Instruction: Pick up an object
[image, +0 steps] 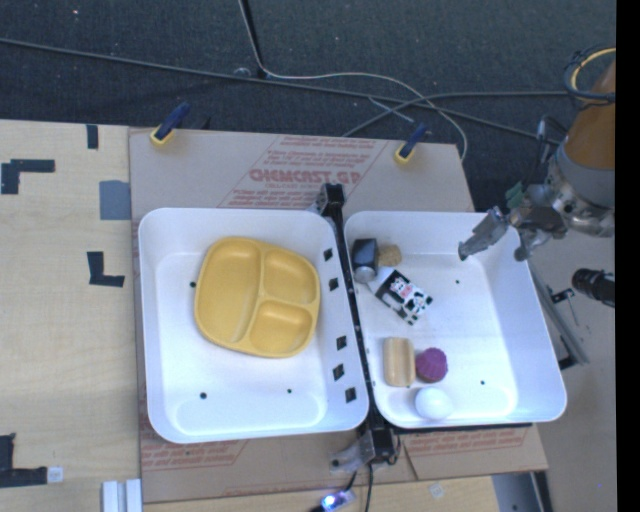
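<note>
My gripper (497, 238) hangs over the far right edge of the right bin (520, 330), its two grey fingers spread apart with nothing between them. Below and to its left, the bin holds a black-and-white spotted block (404, 297), a dark blue-grey object (364, 252) beside a small tan piece (389, 256), a tan cylinder (398, 361), a magenta ball (432, 365) and a white ball (433, 403). All of them lie well apart from the gripper.
The left bin (165, 330) holds a yellow divided plate (257, 296). A black divider with clips (345, 320) runs between the bins. Cables (330, 85) cross the dark floor behind the bench. Yellow clamps (410, 145) pin the cardboard base.
</note>
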